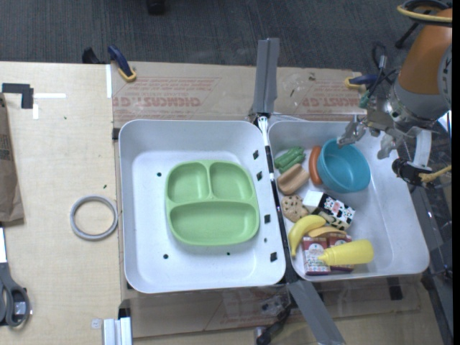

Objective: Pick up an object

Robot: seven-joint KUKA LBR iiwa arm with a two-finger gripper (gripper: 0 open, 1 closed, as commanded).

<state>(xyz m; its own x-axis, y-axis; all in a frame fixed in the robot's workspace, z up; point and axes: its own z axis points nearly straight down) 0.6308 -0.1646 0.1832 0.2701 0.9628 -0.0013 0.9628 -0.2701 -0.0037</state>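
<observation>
1. Pincer (353, 131) hangs over the far edge of the right bin (394, 254), just above the far rim of the blue bowl (345, 167). Can't tell how far it's open; nothing visibly held.
2. Likely target = the bowl, far-middle of the right bin, tilted, leaning on an orange piece (314, 165).
3. Risk: bowl wall is thin and curved. If only one tip catches the rim, bowl prob. tips or slides off, no lift.
4. Risk: the bin's far wall sits just beside the pincer; a straight descent could clip it.
5. Clutter near the bin's left edge: green veg (289, 156), hot dog (292, 179), cookie (292, 207), banana (306, 229), yellow bottle (348, 252), red box (313, 256), all touching or overlapping. A shoved bowl would push into them.
6. Left bin holds the green tray (212, 203), well apart, no issue.
</observation>
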